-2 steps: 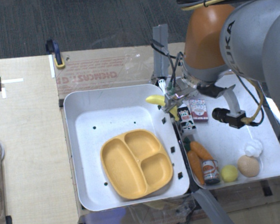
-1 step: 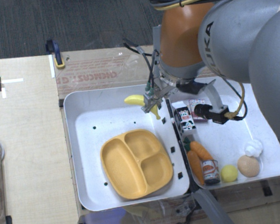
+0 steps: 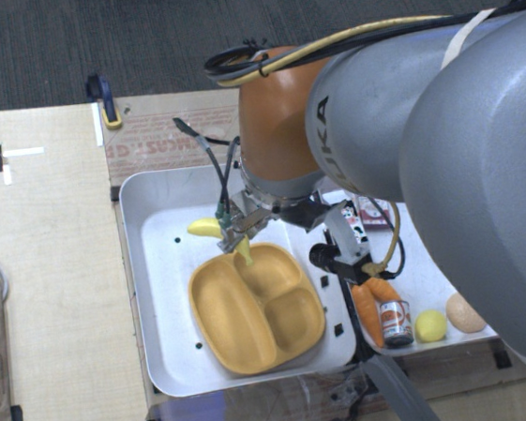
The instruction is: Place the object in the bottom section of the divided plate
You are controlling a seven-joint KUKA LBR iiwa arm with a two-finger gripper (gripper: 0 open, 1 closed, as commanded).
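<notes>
We saw a yellow banana (image 3: 205, 227), likely a toy, lying on the floor of the left white bin (image 3: 159, 292), near that bin's far wall and just beyond the upper rim of the divided plate (image 3: 255, 309). One end of the banana pointed toward the bin's left wall; the other end ran under the gripper (image 3: 237, 229). A short yellow piece hung down from the gripper over the plate's far rim, but we could not tell whether it belonged to the banana. The gripper's jaws were hidden by its own body and cables, so we could not tell whether they were apart or together, or whether they clamped anything.

The divided plate, mustard yellow with three sections, sat in the middle of the left bin, reaching toward its near wall. The grey arm (image 3: 423, 121) with its orange band (image 3: 276, 118) came in from the right and covered most of the right bin (image 3: 448, 342). Along that bin's near edge lay an orange carrot (image 3: 368, 304), a small can (image 3: 396, 322), a yellow lemon-like ball (image 3: 431, 325) and a pale egg (image 3: 464, 314), side by side.
</notes>
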